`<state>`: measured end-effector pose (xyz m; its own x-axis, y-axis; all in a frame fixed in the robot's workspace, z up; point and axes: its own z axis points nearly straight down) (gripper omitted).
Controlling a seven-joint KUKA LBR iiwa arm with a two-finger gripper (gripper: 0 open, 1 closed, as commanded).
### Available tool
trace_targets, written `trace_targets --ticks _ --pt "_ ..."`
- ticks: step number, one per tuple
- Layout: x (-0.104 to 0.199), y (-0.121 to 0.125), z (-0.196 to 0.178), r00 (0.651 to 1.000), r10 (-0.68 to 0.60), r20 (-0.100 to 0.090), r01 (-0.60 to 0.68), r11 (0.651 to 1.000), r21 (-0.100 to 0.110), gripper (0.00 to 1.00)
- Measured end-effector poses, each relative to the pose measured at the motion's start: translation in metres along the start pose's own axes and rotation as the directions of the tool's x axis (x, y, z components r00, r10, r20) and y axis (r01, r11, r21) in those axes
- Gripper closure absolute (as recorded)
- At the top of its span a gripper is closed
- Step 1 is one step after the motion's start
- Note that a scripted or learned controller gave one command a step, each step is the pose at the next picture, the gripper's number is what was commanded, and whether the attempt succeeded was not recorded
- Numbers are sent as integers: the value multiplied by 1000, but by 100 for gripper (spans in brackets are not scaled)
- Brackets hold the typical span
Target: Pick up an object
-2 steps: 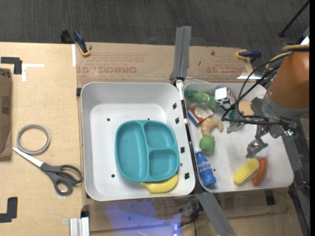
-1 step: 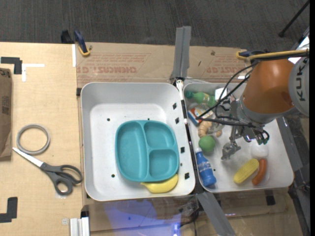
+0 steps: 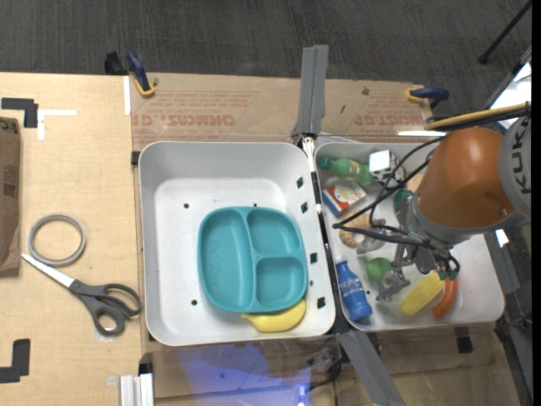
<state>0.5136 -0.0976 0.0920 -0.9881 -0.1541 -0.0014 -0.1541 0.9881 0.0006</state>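
The camera view looks down at a slant on a desk [image 3: 76,142] carrying two shallow white bins side by side. The left bin [image 3: 169,176] holds a teal divided plate [image 3: 252,259] with a yellow banana [image 3: 277,318] tucked against its near edge. The right bin [image 3: 473,307] is crowded: a blue bottle [image 3: 352,290] lies along its left wall, a green bottle [image 3: 347,167] sits at the far end, a red-and-white packet [image 3: 344,196] lies just below that, and a yellow corn cob [image 3: 422,294] lies near the front with an orange-red piece [image 3: 445,298] touching its right side. A small green item [image 3: 379,268] sits between the blue bottle and the corn.

The arm [image 3: 463,178] reaches in from the right, its orange band hanging over the middle of the right bin. The gripper [image 3: 393,284] is low among the objects, and its fingers appear slightly apart, with nothing visibly clamped between them; cables blur the detail, so this reading is tentative.

The likeliest target is the corn cob, just beside the fingers on their right, toward the front wall. Its long axis runs diagonally, from lower left up to upper right. The green item lies just beyond the fingers on the far-left side, equally close. A grasp on the corn would probably need a small shift right, with the fingers closing across its narrow width.

Outside the bins, scissors [image 3: 89,294] and a tape roll [image 3: 57,238] rest on the desk at left.
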Motion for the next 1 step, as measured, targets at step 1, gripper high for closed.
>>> trace_targets --ticks 1 --pt "-68 -76 -41 1000 -30 5 30 1000 2 0"
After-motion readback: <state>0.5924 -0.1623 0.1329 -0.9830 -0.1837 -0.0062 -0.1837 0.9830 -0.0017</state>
